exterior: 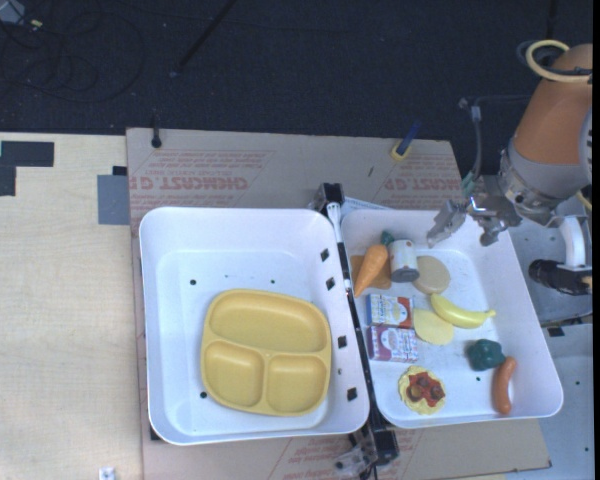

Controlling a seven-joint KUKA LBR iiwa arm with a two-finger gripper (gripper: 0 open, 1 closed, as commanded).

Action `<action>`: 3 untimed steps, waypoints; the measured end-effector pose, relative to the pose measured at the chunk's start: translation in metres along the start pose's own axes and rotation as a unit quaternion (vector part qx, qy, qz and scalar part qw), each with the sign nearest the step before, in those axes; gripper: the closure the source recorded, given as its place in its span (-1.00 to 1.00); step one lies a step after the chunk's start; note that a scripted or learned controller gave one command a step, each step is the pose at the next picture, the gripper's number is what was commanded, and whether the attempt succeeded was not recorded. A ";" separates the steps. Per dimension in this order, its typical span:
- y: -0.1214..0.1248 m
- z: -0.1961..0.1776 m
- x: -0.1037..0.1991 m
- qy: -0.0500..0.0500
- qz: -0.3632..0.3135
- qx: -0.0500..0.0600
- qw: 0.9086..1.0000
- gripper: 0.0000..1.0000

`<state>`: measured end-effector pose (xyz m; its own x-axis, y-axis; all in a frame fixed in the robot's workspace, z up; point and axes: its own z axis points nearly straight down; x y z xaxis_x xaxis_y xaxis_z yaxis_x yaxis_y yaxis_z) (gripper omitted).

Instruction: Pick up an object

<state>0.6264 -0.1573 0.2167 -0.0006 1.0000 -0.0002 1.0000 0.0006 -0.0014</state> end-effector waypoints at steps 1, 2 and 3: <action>-0.024 0.123 0.042 0.000 0.000 0.001 1.000 -1.00; -0.077 0.129 0.061 0.001 0.002 0.001 1.000 -1.00; -0.131 0.128 0.073 0.001 0.001 0.000 1.000 -1.00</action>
<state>0.4955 -0.0844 0.0884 0.0009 1.0000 0.0023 1.0000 -0.0009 -0.0018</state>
